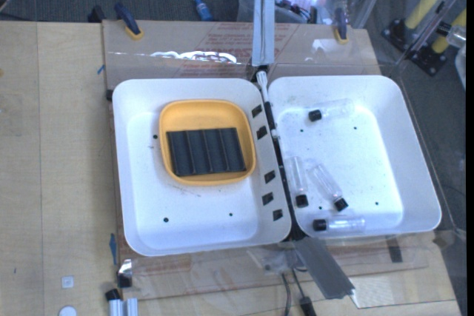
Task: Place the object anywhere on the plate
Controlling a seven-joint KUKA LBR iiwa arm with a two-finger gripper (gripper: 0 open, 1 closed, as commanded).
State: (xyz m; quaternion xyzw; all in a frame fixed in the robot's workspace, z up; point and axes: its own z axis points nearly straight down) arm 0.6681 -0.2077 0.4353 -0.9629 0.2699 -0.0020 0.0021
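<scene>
The pincer's state, I cannot tell. Clear tubes (323, 178) are lying near the right bin's (415, 152) front-left corner. Grasp 1 mid-body, releasing low over the yellow plate (207, 107).

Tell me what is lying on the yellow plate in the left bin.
A dark ribbed rectangular object lies flat on the yellow plate, inside the left bin. It covers most of the plate's floor, so what's beneath it cannot be seen.
</scene>
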